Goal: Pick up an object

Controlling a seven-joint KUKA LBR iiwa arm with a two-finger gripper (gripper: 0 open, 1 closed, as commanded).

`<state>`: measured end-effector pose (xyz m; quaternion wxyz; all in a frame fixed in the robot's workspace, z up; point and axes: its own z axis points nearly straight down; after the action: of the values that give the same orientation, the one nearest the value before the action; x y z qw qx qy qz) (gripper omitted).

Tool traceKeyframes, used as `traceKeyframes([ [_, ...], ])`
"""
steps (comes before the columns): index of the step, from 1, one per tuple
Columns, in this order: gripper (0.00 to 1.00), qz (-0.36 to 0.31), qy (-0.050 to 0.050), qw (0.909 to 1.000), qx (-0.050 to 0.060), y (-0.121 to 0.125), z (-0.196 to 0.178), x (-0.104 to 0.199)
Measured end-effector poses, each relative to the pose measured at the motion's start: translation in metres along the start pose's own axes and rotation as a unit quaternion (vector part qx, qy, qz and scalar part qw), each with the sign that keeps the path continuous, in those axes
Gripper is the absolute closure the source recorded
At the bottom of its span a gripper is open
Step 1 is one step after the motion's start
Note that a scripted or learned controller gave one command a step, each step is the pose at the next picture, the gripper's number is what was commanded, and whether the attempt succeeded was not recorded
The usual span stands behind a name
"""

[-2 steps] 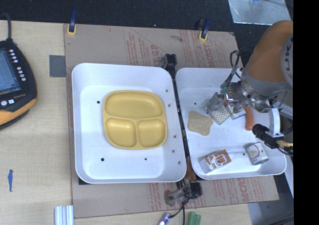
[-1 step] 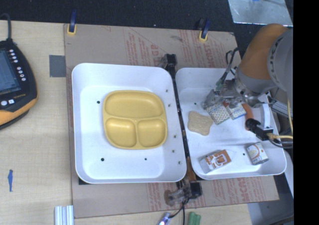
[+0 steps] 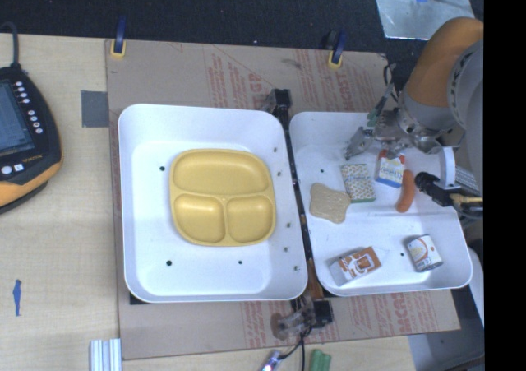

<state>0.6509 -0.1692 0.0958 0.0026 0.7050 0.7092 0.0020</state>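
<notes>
Five small things lie in the right bin; I aim for the sausage, just right of the carton. It looks light, firm, slippery: grip mid-length. My claw hovers beyond the carton; its state I cannot tell.

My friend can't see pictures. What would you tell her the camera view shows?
A grey robot arm reaches in from the right, its gripper at the back of the right bin above a few small toy foods: a sausage, a cookie, a can and little packets. The left bin holds a yellow divided plate.
</notes>
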Motion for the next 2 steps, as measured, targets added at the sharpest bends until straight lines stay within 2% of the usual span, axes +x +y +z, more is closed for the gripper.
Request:
traceKeyframes([
  [1, 0.0, 0.001, 0.002, 1.0, 0.004, -0.024, -0.059, 0.059],
  [2, 0.0, 0.002, 0.0, 1.0, 0.004, -0.011, -0.042, 0.008],
])
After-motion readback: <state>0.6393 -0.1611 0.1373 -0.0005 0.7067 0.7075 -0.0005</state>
